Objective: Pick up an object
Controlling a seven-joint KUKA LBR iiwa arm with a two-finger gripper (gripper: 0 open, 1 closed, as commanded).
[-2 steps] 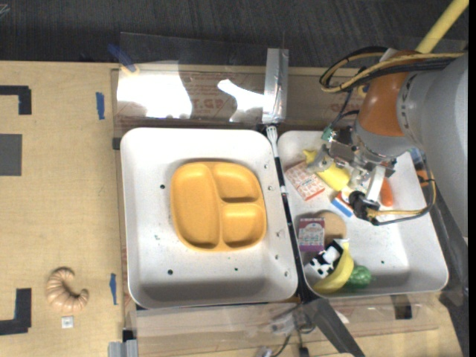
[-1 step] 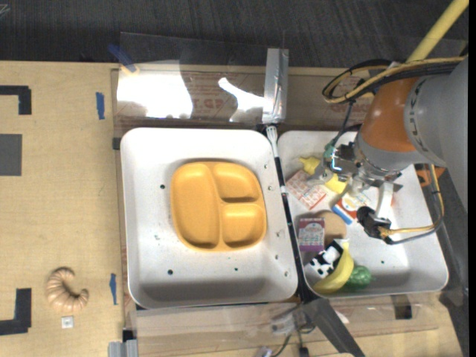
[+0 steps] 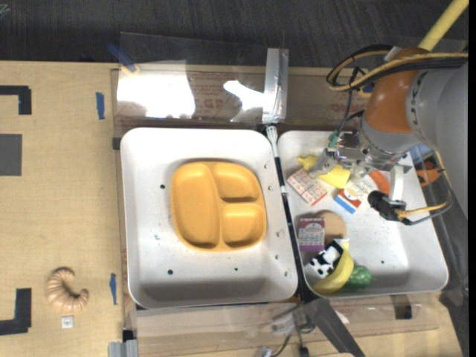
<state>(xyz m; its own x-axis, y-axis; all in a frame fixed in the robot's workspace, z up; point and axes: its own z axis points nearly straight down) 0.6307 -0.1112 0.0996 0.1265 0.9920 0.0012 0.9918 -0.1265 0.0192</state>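
The arm (image 3: 416, 103) reaches down into the right bin (image 3: 416, 266); its end effector (image 3: 343, 162) sits at the yellow toy (image 3: 333, 175), near the bin's far-left corner; finger state unclear.

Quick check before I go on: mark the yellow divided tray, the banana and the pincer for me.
yellow divided tray (image 3: 195, 203): camera view, left bin, on its large compartment.
banana (image 3: 340, 271): camera view, right bin near front edge, on its curved body.
pincer (image 3: 349, 162): camera view, over the right bin's back items, at its tip.
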